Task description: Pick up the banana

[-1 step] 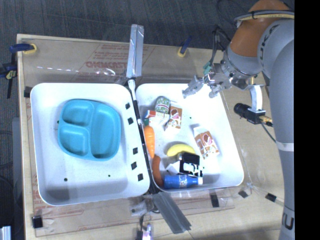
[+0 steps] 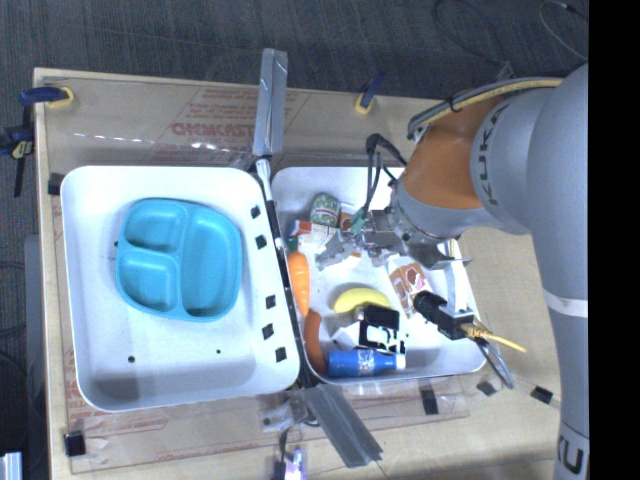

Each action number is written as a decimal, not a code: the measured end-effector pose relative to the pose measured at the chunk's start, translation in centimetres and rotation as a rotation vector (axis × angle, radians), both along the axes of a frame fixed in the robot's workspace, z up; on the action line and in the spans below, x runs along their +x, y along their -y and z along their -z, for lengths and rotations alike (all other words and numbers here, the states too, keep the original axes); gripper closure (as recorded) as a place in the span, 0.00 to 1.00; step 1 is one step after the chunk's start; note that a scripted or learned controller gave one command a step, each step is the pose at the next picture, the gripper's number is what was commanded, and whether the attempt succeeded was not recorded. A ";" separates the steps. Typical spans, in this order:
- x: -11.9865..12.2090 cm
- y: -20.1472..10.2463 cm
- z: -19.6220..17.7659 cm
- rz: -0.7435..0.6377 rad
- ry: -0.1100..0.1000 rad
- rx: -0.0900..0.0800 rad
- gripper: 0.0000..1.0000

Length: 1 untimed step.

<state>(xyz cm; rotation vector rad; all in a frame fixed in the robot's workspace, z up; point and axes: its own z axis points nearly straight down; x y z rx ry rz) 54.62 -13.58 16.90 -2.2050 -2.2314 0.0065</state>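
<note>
Worktop [image 2: 150,103]: two white bins side by side
Left bin [image 2: 90,298]: blue divided tray [image 2: 180,258]
Right bin [image 2: 440,353]: banana [image 2: 360,299] near middle (carrot [image 2: 298,280] left, blue bottle [image 2: 365,362] below)
Gripper [image 2: 345,248]: fingers released, above banana, nothing held

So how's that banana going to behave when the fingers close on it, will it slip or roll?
The banana is curved and smooth-skinned, so it may pivot or slip sideways under a pinch. It looks rigid, probably light. The black-and-white object touching its lower side and the carrot nearby could block a clean approach.
</note>
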 end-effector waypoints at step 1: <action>-4.9 3.4 7.1 -0.034 0.020 -0.004 0.00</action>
